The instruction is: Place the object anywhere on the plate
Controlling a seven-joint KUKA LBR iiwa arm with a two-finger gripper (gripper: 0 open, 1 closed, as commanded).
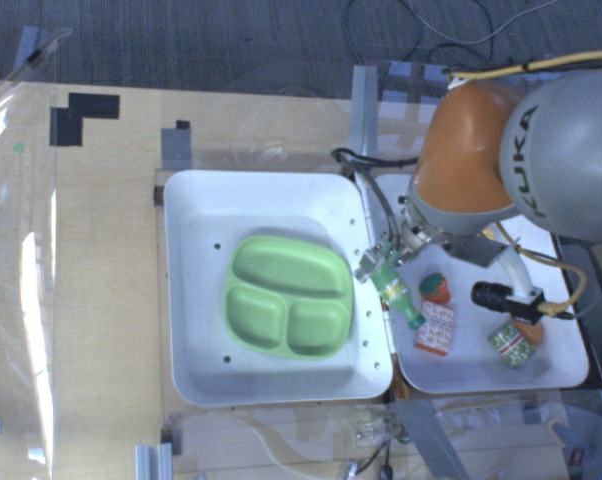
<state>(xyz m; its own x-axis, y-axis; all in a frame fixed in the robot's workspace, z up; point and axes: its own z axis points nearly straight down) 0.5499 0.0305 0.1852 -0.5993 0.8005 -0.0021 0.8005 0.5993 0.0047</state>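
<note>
- Bench [91,298]: pale wood surface, seen from above at a slant; two shallow white bins are set on it side by side.
- Left bin [196,268]: white, square with rounded corners; a plate is held in its middle.
- Plate [288,295]: light green, divided into three compartments, one long at the far side and two smaller at the near side; nothing is seen lying in them.
- Right bin [481,368]: white, partly covered by the arm; several small things are kept on its floor.
- Arm [541,158]: grey with an orange band, entered from the right, hung over the far part of the right bin.
- Gripper [386,261]: placed over the rim between the two bins; its fingers are closed on the upper end of a bottle.
- Bottle [399,294]: small, green, tilted, held above the shared rim, just beside the plate's right edge and not on the plate.
- Carton [435,328]: red and white, flat on the right bin's floor, just right of the bottle.
- Strawberry [436,287]: red with a green top, just beyond the carton.
- Can [509,344]: green and patterned, near the right bin's near right corner.
- Black cylinder [493,295]: mounted near the wrist, above the can.
</note>
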